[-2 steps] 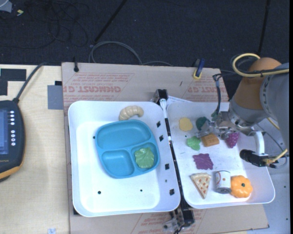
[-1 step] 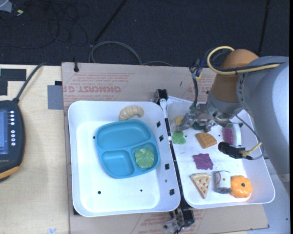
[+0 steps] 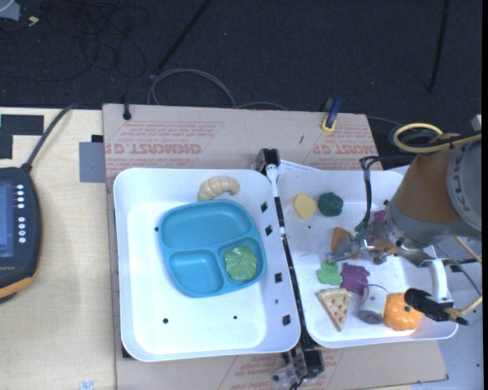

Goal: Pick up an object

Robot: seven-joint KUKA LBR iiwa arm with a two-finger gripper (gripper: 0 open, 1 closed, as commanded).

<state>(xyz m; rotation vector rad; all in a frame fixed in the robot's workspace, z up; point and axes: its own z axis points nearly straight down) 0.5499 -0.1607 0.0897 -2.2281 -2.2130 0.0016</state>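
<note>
**Fingers low in the right bin**

In the left bin (image 3: 146, 331) lies a blue tray (image 3: 197, 246). In the right bin (image 3: 313, 323), the gripper (image 3: 359, 249) hangs just above the purple toy (image 3: 355, 278), beside an orange piece (image 3: 340, 238). Whether its fingers are open or closed, I cannot tell.

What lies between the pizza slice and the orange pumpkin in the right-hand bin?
In the camera view, a small grey cylinder lies between the pizza slice and the orange pumpkin, close beside the pumpkin.
</note>
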